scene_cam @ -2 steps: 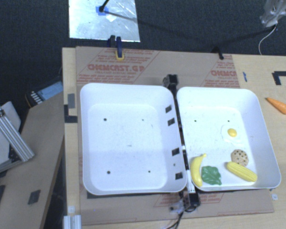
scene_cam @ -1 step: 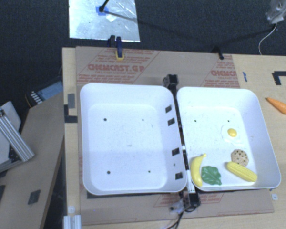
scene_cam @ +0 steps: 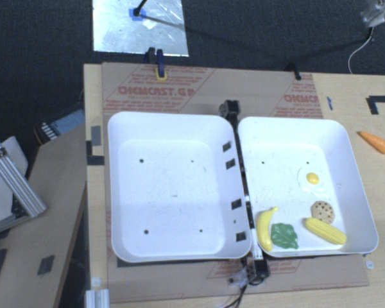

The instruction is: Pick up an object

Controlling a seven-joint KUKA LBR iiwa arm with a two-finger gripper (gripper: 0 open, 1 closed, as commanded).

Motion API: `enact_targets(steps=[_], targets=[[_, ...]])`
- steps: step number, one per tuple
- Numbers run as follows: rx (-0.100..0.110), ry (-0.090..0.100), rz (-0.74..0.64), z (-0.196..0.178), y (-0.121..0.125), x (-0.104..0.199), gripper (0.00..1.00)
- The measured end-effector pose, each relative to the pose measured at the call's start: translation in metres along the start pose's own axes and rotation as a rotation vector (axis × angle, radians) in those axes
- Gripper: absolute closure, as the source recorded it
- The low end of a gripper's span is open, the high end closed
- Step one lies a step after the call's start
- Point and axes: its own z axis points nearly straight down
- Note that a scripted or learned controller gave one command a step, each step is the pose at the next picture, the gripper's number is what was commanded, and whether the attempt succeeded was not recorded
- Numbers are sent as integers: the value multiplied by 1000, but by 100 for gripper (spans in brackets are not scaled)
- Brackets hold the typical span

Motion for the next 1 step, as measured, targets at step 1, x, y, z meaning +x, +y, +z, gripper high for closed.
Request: enact_targets(steps=[1], targets=[[11,5,-6,25,0,108,100]])
